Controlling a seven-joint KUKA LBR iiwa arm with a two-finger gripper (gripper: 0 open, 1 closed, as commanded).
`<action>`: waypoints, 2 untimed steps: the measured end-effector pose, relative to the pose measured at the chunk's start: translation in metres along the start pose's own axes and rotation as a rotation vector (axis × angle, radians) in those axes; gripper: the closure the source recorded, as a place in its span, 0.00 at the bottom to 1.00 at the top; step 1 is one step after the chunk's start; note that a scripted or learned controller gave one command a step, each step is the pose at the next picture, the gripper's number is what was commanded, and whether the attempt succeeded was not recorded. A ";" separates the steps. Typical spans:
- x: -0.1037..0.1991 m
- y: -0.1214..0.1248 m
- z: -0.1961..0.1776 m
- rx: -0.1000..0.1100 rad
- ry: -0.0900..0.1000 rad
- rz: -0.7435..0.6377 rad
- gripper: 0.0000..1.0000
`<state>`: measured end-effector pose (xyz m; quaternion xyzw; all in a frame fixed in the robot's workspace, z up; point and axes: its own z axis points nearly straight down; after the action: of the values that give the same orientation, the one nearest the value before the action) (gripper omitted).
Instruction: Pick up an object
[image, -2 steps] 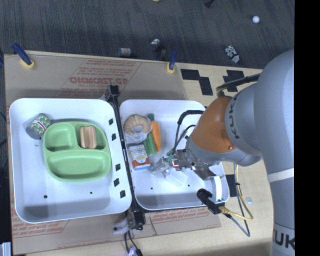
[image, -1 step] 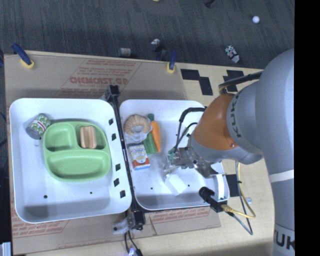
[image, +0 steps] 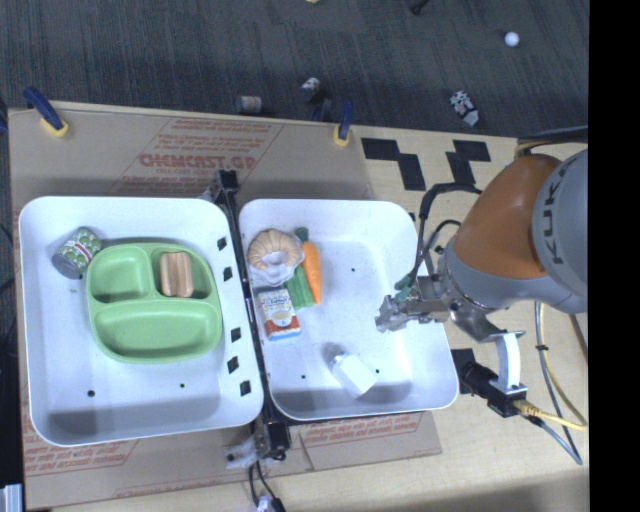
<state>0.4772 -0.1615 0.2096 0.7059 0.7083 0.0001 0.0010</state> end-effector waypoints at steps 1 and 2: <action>0.000 0.000 0.000 0.001 0.000 -0.001 0.00; -0.030 0.055 0.108 0.007 0.002 -0.004 0.00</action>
<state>0.5324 -0.1917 0.1021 0.7044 0.7098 -0.0015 -0.0022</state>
